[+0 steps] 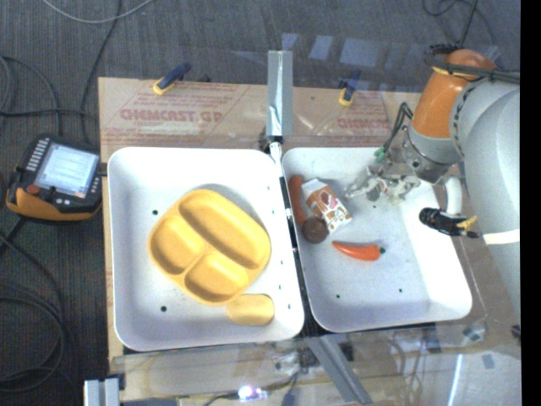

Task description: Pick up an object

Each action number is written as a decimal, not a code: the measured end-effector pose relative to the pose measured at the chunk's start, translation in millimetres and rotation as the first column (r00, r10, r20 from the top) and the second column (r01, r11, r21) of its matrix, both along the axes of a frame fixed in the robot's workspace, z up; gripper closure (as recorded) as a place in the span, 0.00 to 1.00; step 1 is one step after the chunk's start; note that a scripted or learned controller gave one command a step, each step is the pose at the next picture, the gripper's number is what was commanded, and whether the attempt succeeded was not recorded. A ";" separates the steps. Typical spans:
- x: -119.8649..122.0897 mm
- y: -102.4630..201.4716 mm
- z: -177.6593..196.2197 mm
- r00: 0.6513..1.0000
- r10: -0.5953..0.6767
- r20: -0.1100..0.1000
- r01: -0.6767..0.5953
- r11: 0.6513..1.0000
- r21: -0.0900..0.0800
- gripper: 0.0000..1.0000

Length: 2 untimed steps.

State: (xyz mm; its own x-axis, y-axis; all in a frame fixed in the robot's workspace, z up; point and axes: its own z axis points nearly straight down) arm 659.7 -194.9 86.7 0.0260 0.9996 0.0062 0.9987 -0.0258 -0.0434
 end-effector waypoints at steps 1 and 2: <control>11.0 1.6 12.9 0.999 0.011 0.050 -0.010 1.000 -0.018 1.00; -40.7 56.3 132.7 0.999 -0.009 0.042 0.010 1.000 -0.007 1.00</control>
